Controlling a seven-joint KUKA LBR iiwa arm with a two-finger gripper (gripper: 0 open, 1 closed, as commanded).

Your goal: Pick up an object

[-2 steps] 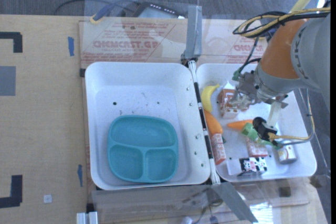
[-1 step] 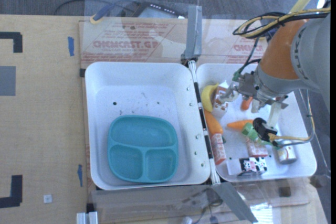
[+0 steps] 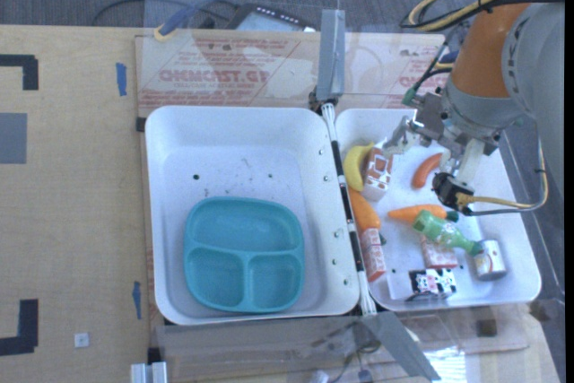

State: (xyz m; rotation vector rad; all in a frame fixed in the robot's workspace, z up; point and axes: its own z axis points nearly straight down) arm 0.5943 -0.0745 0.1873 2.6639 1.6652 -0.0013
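The gripper (image 3: 404, 134) hangs over the far half of the right bin (image 3: 525, 278), just above a small box (image 3: 377, 174) that stands beside a banana (image 3: 356, 164) near the bin's left wall. I cannot tell whether it is open or closed, and nothing shows in its hold. A carrot (image 3: 417, 213) and a green bottle (image 3: 446, 235) lie mid-bin. A teal plate (image 3: 244, 253) sits in the left bin (image 3: 233, 134).

The wooden bench (image 3: 72, 193) bears left bin (image 3: 224, 139) beside right bin (image 3: 516, 242), perhaps atop a sheet (image 3: 224, 72).

Fixed camera above bench (image 3: 72, 193), slanted down.
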